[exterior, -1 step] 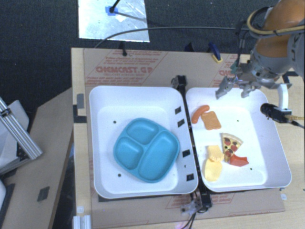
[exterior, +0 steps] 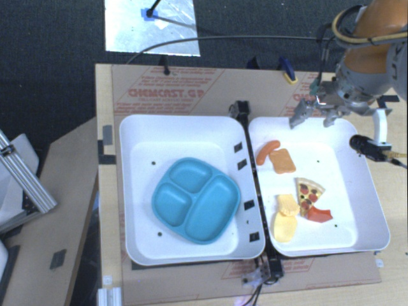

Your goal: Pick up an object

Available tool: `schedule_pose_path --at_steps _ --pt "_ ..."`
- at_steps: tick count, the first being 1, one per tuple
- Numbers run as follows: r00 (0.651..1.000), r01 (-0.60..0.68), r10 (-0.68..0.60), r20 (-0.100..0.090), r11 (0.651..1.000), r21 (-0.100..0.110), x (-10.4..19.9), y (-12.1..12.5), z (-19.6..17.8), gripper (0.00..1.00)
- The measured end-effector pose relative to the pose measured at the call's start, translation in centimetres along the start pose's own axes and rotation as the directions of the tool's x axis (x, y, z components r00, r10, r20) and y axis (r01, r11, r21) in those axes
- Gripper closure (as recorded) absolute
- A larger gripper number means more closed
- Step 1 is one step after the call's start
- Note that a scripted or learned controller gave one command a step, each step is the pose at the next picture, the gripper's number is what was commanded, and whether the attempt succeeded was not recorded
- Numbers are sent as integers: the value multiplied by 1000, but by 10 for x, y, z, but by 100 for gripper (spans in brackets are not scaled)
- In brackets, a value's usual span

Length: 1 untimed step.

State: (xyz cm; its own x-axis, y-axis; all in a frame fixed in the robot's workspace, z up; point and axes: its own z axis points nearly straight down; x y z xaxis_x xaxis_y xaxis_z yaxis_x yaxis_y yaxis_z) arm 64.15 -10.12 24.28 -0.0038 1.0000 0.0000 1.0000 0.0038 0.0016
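Observation:
My gripper [exterior: 313, 114] hangs over the far edge of the right bin [exterior: 366, 203], its two fingers spread apart with nothing between them. Below it in that bin lie toy foods: an orange-red sausage [exterior: 267, 151], a tan bread slice [exterior: 282, 161], a pizza slice [exterior: 309, 190], a red pepper piece [exterior: 317, 215], a yellow cheese block [exterior: 287, 204] and a pale yellow round piece [exterior: 285, 227]. The sausage is the nearest to the gripper, a little left and toward the front.
The left bin [exterior: 137, 171] holds a blue divided plate [exterior: 195, 200]. Black clips run along the divider [exterior: 248, 171] between the bins. A shiny sheet [exterior: 150, 18] lies on the dark floor beyond the bench.

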Motion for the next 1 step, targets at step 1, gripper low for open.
schedule_pose_path --at_steps 1 --pt "1000 -2 2 0 1000 4 -3 -3 62 0"
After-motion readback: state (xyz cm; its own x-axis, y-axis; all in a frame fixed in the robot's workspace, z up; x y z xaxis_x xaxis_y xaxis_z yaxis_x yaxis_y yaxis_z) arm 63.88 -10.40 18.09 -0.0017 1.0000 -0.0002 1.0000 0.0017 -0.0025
